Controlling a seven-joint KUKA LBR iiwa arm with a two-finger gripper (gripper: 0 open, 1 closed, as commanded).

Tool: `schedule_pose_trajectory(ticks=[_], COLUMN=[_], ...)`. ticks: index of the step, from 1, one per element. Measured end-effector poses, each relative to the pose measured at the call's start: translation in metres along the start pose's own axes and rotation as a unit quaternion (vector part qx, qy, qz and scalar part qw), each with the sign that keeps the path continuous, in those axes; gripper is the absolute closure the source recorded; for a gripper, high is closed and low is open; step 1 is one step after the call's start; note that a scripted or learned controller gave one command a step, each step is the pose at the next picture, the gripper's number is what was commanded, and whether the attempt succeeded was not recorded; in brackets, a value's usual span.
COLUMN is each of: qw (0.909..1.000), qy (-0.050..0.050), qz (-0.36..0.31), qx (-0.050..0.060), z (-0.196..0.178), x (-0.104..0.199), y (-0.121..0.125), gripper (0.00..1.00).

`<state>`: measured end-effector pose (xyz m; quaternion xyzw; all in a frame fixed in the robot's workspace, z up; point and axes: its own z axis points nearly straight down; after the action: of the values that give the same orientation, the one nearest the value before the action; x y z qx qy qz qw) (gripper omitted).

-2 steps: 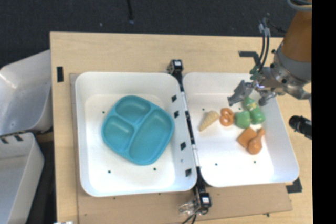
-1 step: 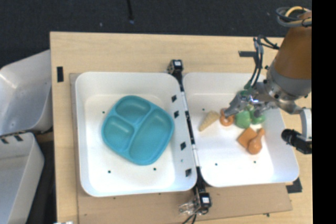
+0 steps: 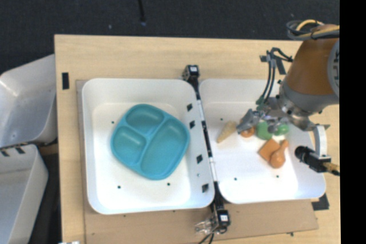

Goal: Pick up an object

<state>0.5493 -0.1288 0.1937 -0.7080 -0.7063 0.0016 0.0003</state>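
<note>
A turquoise plate (image 3: 150,141) lies in a white bin (image 3: 91,180); beside it, orange (image 3: 274,153) and green (image 3: 264,130) toys.

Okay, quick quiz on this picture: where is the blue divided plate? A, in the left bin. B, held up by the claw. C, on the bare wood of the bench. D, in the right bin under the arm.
A: the blue divided plate lies flat on the floor of the left bin, well apart from the claw, which hangs over the right bin.
</note>
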Motion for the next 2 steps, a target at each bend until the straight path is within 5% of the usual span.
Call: schedule_pose_trajectory(ticks=[1,2], qw=[1.0,1.0], qy=[0.0,0.001], qz=[0.002,0.004], qx=[0.0,-0.002], z=[0.059,0.046], x=[0.006,0.005], y=[0.004,0.005], gripper=[0.0,1.0])
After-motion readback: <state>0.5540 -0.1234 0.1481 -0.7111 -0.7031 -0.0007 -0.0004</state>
